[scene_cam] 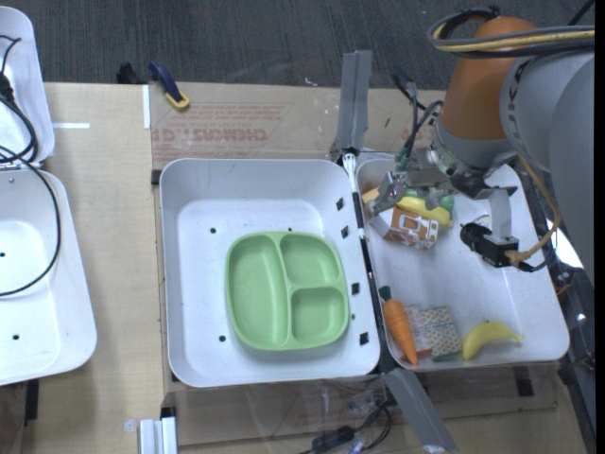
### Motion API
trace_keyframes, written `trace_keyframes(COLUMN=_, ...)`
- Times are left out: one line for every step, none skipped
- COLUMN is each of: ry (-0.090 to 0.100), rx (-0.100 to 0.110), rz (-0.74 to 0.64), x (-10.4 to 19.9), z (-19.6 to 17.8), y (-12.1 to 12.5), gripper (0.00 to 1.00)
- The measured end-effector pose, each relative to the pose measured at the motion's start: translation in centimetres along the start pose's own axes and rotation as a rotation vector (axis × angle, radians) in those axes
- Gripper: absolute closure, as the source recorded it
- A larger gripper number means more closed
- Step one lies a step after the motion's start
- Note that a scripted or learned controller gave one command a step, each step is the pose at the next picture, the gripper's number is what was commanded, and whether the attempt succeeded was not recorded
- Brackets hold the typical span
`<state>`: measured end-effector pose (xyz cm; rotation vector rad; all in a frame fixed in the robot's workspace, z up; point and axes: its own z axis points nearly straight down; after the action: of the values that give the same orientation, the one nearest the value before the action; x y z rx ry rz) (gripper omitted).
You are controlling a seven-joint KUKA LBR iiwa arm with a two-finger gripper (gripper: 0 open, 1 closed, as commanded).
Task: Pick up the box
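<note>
Box (413, 227), orange and white: lay in the far left part of the right bin (510, 301), just under the pincer (416, 193); whether it was gripped could not be told. Same bin, near side: carrot (399, 330), patterned packet (435, 329), banana (489, 338). Left bin (189, 282) held a green divided plate (287, 290).

A grey arm (558, 83) is being shown, banded in orange (482, 74) above the wrist, with yellow-and-black cables (492, 34) looped over that band.
</note>
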<state>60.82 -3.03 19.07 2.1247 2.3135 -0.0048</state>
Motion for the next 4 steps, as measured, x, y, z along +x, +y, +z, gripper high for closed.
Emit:
trace_keyframes(ry=0.002, rx=0.001, rz=-0.132, x=-5.9, z=7.5, y=-7.4, gripper=0.00)
trace_keyframes(ry=0.003, rx=0.001, rz=-0.076, x=-10.2, z=10.1, y=-14.1, gripper=0.00)
trace_keyframes(ry=0.002, rx=0.000, rz=0.101, x=-10.5, z=10.0, y=-7.0, gripper=0.00)
trace_keyframes(ry=0.002, rx=0.001, rz=0.131, x=-11.7, z=10.0, y=-7.8, gripper=0.00)
